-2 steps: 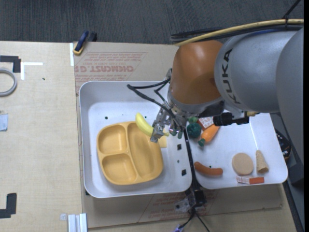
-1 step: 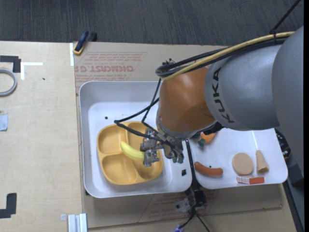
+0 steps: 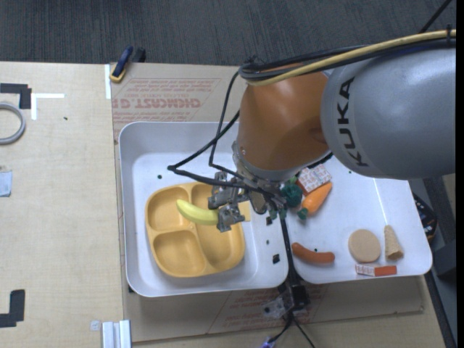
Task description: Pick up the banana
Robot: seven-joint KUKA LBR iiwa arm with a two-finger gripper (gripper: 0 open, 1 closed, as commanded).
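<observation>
Gripper [image 3: 229,212] over banana [image 3: 194,211] in yellow tray [image 3: 174,252]; can't tell finger state. Risk: banana's curved, may roll off fingertips w/ off-centre pinch.

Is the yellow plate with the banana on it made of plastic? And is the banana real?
The yellow plate looks like moulded plastic: one even colour, a soft sheen, rounded walls splitting it into compartments. The banana is probably a plastic toy too; its skin is smooth, evenly yellow and spotless, though the view can't settle that. The white bin under them also looks like smooth plastic.
</observation>
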